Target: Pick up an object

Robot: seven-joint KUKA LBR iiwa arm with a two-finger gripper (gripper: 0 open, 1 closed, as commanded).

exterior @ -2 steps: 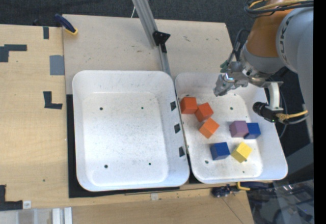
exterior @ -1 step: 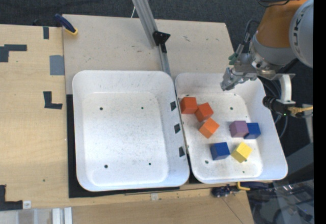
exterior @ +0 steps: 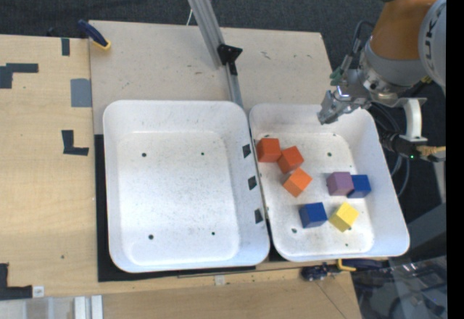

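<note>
The right white bin (exterior: 384, 187) holds several small blocks. Three orange blocks (exterior: 269, 149) (exterior: 291, 159) (exterior: 297, 182) lie in a cluster at its left. A purple block (exterior: 338, 183) touches a blue block (exterior: 360, 185) at the right. Another blue block (exterior: 312, 214) and a yellow block (exterior: 345, 216) lie near the front. My gripper (exterior: 328, 113) hangs over the bin's far edge, above and behind the blocks, with nothing seen in it. The arm comes in from the upper right.
The left white bin (exterior: 116, 165) sits beside the right one. A slanted metal pole (exterior: 206, 17) crosses the back of the bench toward the gap between the bins. A blue and yellow tool (exterior: 94, 33) lies at the far left. Cables hang at the right.
</note>
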